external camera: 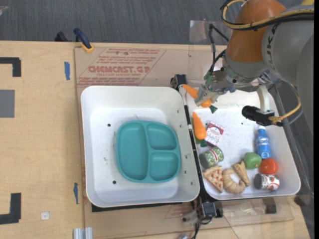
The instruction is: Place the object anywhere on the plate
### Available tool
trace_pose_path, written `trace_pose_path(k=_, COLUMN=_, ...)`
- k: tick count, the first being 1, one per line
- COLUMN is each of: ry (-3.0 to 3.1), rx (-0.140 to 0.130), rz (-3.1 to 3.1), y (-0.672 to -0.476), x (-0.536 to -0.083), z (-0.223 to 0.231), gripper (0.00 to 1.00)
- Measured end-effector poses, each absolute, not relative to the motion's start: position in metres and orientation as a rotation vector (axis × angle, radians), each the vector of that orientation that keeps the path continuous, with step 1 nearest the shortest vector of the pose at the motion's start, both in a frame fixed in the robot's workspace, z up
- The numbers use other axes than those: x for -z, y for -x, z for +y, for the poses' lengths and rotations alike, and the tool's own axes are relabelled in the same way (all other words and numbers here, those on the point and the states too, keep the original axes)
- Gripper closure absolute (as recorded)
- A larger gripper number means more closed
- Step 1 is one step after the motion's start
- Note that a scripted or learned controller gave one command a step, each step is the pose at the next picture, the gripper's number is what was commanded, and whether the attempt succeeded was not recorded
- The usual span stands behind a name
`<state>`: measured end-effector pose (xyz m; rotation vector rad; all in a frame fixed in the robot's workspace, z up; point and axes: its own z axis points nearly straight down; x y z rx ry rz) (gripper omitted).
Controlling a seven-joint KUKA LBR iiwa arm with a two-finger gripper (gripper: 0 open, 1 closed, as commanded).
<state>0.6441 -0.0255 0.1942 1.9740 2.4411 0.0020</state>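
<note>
arm bent down from right over right bin [291, 176] far corner; gripper [208, 94] low beside orange carrot piece [204, 103], finger state unclear; teal plate [147, 151] in left bin [94, 133].

wooden bench [35, 148], two white bins [94, 133], cardboard sheet [119, 66]

The plate [147, 151] is plain teal, lying in a white bin [94, 133]. In the second white bin [289, 173] beside it lie an orange carrot [199, 126], a blue bottle [262, 144], a green pepper [252, 160], a red tomato [268, 166] and a tan croissant [233, 180]. The surface [40, 133] is pale wood with red lettering on cardboard [119, 66].
</note>
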Motion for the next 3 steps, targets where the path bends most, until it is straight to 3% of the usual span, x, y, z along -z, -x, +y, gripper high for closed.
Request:
trace_pose_path(k=2, ry=-2.352, rx=0.004, rz=2.091, y=-0.534, x=-0.199, z=0.078, gripper=1.0)
trace_pose_path(k=3, ry=-2.354, rx=0.006, rz=2.087, y=-0.534, x=-0.199, z=0.076, gripper=0.0)
